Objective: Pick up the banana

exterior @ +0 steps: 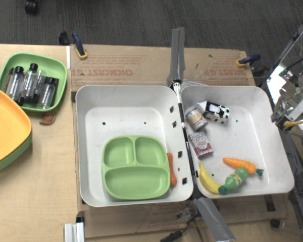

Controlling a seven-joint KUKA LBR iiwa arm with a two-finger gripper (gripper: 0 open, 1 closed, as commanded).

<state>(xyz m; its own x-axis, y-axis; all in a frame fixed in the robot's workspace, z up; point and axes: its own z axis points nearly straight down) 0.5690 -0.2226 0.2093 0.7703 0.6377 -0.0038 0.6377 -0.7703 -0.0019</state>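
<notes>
The yellow banana lies in the right bin, near its front left corner, curving along the left wall. A green toy bottle rests against the banana's right end. At the frame's right edge, over the bin's right rim, part of the arm's grey gripper juts in, well to the right of the banana and higher in the frame. Nothing shows in its grasp.
The right bin also holds an orange carrot, a pink packet, a small can and a black-and-white toy. In the left bin lie a green divided plate and an orange stick. Orange plates and a green tray of bottles sit far left.
</notes>
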